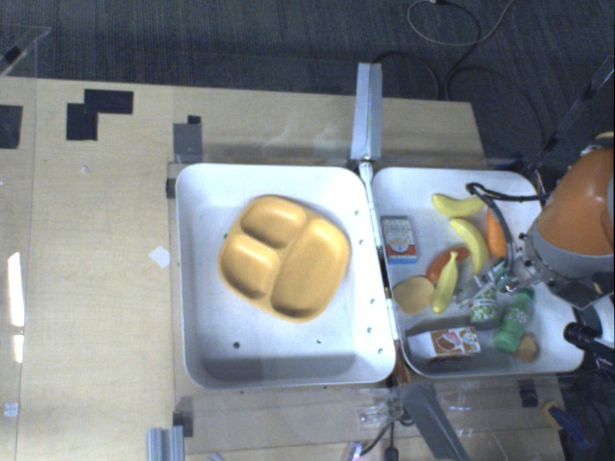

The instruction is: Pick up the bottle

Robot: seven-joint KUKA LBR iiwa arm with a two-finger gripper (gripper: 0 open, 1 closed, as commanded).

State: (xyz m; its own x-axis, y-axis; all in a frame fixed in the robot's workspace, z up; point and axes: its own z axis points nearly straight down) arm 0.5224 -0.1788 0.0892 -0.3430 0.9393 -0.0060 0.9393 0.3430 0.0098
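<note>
A pale wooden bench (pixel 86 286) with a smooth, light grain carries two shallow white plastic bins with rounded corners, set side by side and touching along a metal divider. The left bin (pixel 207 353) is the larger expanse of bare white, and in its middle lies a big glossy yellow moulded tray (pixel 285 255), three soft rounded lobes joined like a loaf of rolls. The right bin (pixel 408 185) is crowded. From the right edge the grey robot arm with its orange band (pixel 581 214) reaches in low over that bin; its gripper (pixel 506 275) sits among the clutter, and whether its fingers are parted or closed, or have anything between them, cannot be told from this slanted view.

Just below the gripper, near the bin's front right corner, stands or leans the small green plastic bottle (pixel 514 321), with a lighter label band; it is close to the gripper, but contact cannot be confirmed. Beside it to the left is a smaller green-and-white crinkled packet (pixel 483 307). Along the front wall lies a flat red-and-white printed carton (pixel 454 341). Further back are two curved yellow bananas (pixel 464 221), a slim orange carrot (pixel 495 233), a third yellow banana (pixel 446 284) beside a red pepper-like piece (pixel 445 262), a round tan potato-like lump (pixel 414 294), and a small blue-and-white box (pixel 398 237) against the divider.
</note>
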